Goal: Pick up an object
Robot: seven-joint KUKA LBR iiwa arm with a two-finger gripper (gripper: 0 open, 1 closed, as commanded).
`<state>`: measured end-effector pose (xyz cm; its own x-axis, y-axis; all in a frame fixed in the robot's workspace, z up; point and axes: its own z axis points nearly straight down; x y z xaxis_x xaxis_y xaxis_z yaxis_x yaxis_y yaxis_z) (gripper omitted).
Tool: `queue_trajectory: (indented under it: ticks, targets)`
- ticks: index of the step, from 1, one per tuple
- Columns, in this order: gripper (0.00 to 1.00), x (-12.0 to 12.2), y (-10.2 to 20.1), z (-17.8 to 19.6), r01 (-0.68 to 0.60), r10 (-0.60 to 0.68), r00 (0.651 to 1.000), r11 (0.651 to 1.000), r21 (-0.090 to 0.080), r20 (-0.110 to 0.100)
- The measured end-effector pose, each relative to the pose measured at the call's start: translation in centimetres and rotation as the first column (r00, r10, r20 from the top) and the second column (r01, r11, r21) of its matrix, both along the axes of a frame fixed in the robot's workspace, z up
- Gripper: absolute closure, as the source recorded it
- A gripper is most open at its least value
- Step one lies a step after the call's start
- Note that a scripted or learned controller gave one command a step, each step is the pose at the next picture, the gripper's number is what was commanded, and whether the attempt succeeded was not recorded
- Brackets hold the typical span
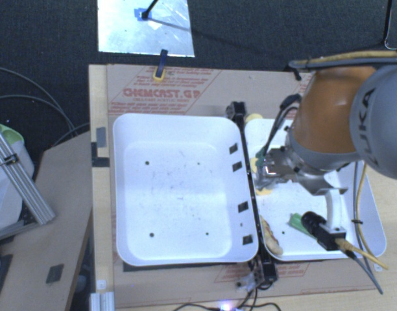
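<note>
Right bin (283, 206), 7 o'clock corner: tan object (272, 237), mottled and oblong, lying flat along the left wall.

At its 2 o'clock, apart from it: green object (295, 221), small, bright and wedge-like, flat on the bin floor.

Farther back, against the same left wall: pale yellow piece (264, 190), partly hidden beneath the end effector.

End effector (271, 168): low over the bin's 9 o'clock side, just above the pale yellow piece. Open or closed: cannot tell, since the wrist hides its underside.

Arm (335, 115): grey with an orange band. It enters from 3 o'clock and slants down toward 8 o'clock, and its bulk covers the bin's far half.

Far end, 11 o'clock corner of the right bin: yellowish rounded object (253, 118), near the rim, shape unclear.

Left bin (179, 186): at 9 o'clock of the right bin, the two touching along their shared edge. White floor, faintly speckled.

Table (166, 86): carries both bins, with red print toward its 12 o'clock edge.
</note>
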<state>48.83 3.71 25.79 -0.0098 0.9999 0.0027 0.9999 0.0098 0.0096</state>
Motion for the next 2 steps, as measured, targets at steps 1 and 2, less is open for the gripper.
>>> queue_trajectory:
  ticks: [1,2]
  targets:
    - [1.0,-0.1,6.1,7.5,-0.002,0.002,1.0,1.0,0.002,0.0]
    - [1.0,0.5,3.1,17.6,0.006,-0.006,1.0,1.0,0.0,0.006]
